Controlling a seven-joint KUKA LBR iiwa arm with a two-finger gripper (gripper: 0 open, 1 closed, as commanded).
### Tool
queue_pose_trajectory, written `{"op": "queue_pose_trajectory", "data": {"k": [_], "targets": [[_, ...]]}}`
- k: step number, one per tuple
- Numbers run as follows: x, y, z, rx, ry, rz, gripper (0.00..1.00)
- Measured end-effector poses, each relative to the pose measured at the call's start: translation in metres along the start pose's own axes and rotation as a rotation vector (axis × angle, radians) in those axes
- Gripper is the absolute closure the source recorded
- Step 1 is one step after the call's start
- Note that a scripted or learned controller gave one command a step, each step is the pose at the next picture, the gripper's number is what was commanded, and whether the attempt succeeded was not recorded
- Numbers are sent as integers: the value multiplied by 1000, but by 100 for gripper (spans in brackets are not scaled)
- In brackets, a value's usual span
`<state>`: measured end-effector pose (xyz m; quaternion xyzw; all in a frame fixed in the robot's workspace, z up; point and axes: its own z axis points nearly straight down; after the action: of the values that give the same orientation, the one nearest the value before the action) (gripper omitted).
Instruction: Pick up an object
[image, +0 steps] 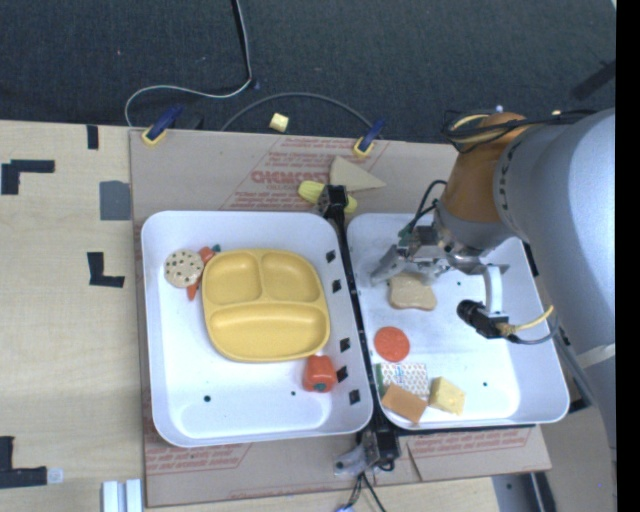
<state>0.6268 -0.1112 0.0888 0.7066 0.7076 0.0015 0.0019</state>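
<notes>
1. Camera view has the likely target, a tan bread-slice toy (412, 294), lying flat in the right bin (520, 400), toward the back, close to the divider between the two bins.
2. The gripper (412, 262) sits right above it, at the slice's far edge. Honestly I can't tell whether the claw is released or clenched; the wrist and cabling hide too much. Nothing visibly sits in its grasp, and the slice looks like it's resting on the bin floor.
3. So progress-wise, I'd call it approach done, actual pickup not done. What's left is closing on something and lifting it clear.
4. Near the front of the same bin: a red round slice (392, 344), a speckled wrapper-looking piece (406, 376), an orange-tan block (403, 403) and a yellow cheese-like chunk (447, 396). All well apart from the claw.
5. The left bin (180, 410) holds a yellow divided tray (266, 304), a cookie (183, 266) just beside its back-left corner, something small and orange (208, 254) touching the cookie, and a red-orange item (320, 373) at the tray's front right edge.
6. Behind the bins, on the cardboard (240, 170), a small yellow cube (279, 122) sits by itself.
</notes>
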Motion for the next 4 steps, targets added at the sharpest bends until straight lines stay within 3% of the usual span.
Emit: {"op": "queue_pose_trajectory", "data": {"k": [1,2,3,4], "targets": [[-4,15,0,-1,1,-2,0],[-5,17,-12,-9,-4,-3,100],[-5,16,-11,-6,-4,-3,0],[-14,15,-1,-6,1,-2,0]]}}
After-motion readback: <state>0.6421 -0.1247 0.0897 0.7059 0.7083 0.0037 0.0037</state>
